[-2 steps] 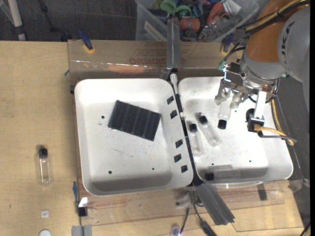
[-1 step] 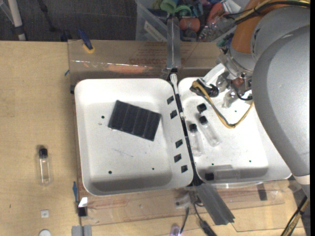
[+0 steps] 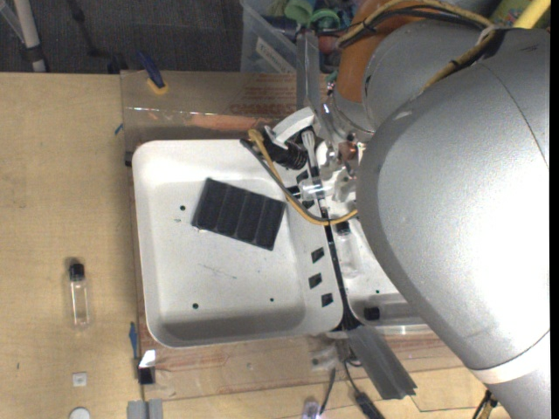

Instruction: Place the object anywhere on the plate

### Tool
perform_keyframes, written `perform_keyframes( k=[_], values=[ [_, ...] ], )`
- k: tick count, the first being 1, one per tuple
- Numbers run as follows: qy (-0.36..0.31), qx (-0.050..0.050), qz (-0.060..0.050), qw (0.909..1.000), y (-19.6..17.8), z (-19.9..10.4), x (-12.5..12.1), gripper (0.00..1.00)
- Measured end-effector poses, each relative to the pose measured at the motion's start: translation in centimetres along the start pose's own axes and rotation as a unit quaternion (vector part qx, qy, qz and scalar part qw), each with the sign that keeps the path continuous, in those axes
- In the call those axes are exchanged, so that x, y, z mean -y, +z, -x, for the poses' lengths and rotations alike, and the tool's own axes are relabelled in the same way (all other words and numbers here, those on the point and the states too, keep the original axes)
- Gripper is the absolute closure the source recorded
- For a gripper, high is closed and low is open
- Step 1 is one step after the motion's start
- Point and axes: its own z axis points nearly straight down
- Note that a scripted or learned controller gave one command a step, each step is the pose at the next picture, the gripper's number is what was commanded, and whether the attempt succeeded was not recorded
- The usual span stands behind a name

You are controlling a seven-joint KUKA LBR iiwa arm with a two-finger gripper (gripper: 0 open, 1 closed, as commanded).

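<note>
Although the big grey arm [image 3: 454, 208] hid much of the right-hand bin, the hand [image 3: 325, 175] could be made out near the seam between the two bins, and whether it was apart or together could not be told, since cables and brackets crowded it. One dark ribbed slab [image 3: 238, 214] lay flat and slightly askew on the floor of the left white bin [image 3: 166, 321], just beside the hand on the side away from the arm, and apart from it. It was probably the object to be moved, though that was a guess. It looked thin, stiff and light, with a grooved matt top that should not slip much; being so flat, it would best be pinched across its short width at the edges. No plate could be identified. One clear vial [image 3: 79, 293] lay on the worktop [image 3: 61, 190], well apart from the hand, beyond the left bin.
</note>
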Motion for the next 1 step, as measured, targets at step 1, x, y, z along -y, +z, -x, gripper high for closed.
perform_keyframes(
  k=[1],
  values=[
    [-0.232, 0.003, 0.000, 0.9727, 2.54, -0.03, 6.44, 1.00]
  ],
)
